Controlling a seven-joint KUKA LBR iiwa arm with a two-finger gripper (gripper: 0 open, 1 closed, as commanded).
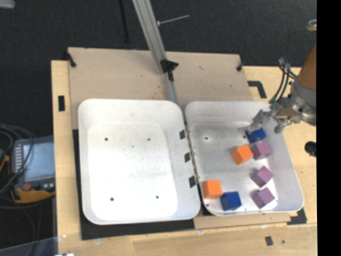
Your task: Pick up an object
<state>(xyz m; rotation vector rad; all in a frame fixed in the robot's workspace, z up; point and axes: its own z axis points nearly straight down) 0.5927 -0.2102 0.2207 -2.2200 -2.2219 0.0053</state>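
Note:
The right bin (213, 116) holds several small cubes. My gripper (267, 128) hangs over its upper right part, reaching in from the right, open, with bare white bin floor showing between its fingers. A blue cube (256, 135) lies at the tip of the left finger (258, 124), outside the gap. Just below are an orange cube (242, 154) and a purple cube (261, 150), touching each other. Further down lie two more purple cubes (261, 176) (263, 197), a second orange cube (213, 188) and a second blue cube (230, 200).
The left bin (85, 111) stands beside the right one. A slanted metal pole (152, 31) rises from the bench behind the gap between the bins. A pendant with cables (32, 164) lies off the bench at the left.

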